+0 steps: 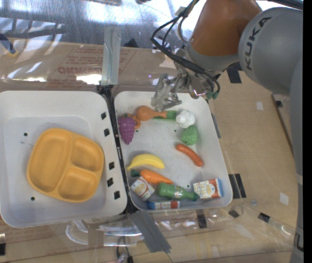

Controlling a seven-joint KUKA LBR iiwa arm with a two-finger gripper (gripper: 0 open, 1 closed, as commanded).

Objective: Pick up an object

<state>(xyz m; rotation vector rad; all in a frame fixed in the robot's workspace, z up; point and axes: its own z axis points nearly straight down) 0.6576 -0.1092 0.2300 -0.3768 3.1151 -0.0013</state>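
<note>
The right bin holds several toy foods: purple grapes, an orange pear-shaped piece with a green stem piece, a white garlic, a green broccoli, a red sausage, a banana, a carrot, a green bottle, a small can and a juice carton. My gripper hangs over the bin's far edge, just above the orange piece, with nothing between its fingers.
The left bin holds a yellow compartment tray. A blue-and-red flat box lies at the right bin's near wall. Cables loop above the wrist. Brown cardboard covers the bench around the bins.
</note>
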